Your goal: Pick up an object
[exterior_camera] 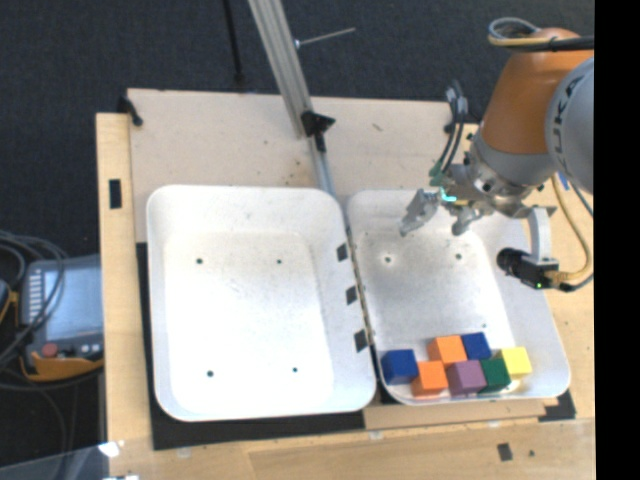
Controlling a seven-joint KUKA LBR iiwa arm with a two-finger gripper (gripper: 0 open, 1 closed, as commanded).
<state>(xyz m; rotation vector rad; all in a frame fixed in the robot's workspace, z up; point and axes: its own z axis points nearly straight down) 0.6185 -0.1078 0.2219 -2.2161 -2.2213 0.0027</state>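
Near edge of right bin [520, 298]: cluster of blocks [457, 363] — blue, orange, purple, green, yellow — touching one another. Farther back, fingers [438, 214] spread open, gripping nothing, poised over the bin's far end, well apart from the blocks. Left bin [160, 268] alongside.

The arm [535, 88] is showing a broad orange band above a grey wrist, with a paler grey link curving off at three o'clock. Thin dark and green cables are running down the wrist's nine o'clock side. The gripper [438, 215] is wearing two slim, light grey metal fingers [417, 211]. At five o'clock, a small black module is glowing green, with yellow cable looping behind it.
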